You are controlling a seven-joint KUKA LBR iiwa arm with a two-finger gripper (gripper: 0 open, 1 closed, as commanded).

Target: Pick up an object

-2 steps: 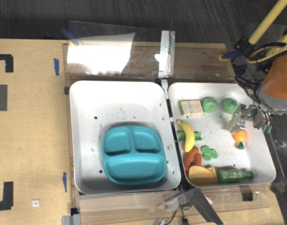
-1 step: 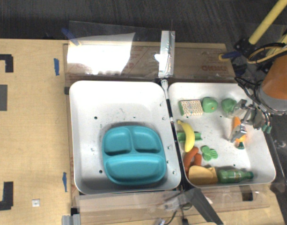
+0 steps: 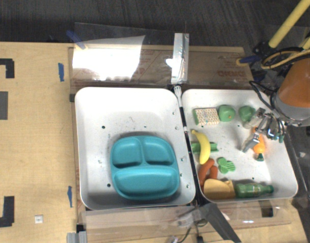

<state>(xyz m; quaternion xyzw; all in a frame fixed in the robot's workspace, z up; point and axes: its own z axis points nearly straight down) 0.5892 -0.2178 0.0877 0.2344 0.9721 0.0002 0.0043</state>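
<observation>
My gripper (image 3: 253, 144) hangs low over the right part of the right bin (image 3: 283, 173), with the orange-banded arm coming in from the right edge. A small orange object (image 3: 260, 147) lies right against the gripper's lower end; I cannot tell whether it is held. Spread over the bin floor are a yellow banana (image 3: 203, 145), a green-and-pink block (image 3: 206, 116), two round green pieces (image 3: 226, 113) (image 3: 247, 113), a small green piece (image 3: 225, 164), an orange-red sausage shape (image 3: 206, 170), a tan wedge (image 3: 218, 188) and a green bottle (image 3: 252, 189).
The left bin (image 3: 94, 115) holds a teal divided plate (image 3: 143, 166) toward its front. A raised wall (image 3: 182, 130) separates the two bins. Cables and a yellow pole (image 3: 291, 19) sit at the back right, behind the arm.
</observation>
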